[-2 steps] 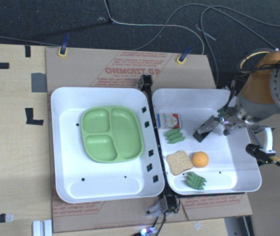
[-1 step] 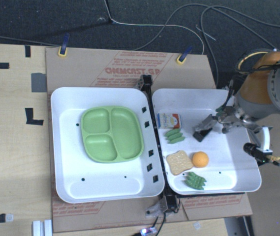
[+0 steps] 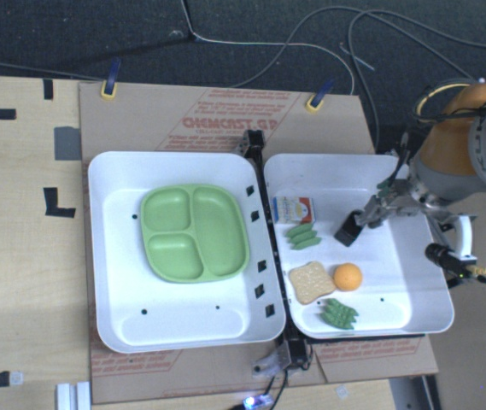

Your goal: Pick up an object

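My gripper (image 3: 350,228) hangs low in the right bin (image 3: 396,319), above its bare floor; it carries nothing, and I cannot tell how it is set. Nearest candidates: orange ball (image 3: 347,277) just below it, toast slice (image 3: 311,281) beside the ball, green pods (image 3: 303,237) and small carton (image 3: 294,208) towards the divider, leafy green piece (image 3: 339,313) by the front wall. Judged: pick not yet begun, everything remains; green divided plate (image 3: 196,232) sits in the left bin (image 3: 110,254).

Glossy white plastic bins (image 3: 110,229)
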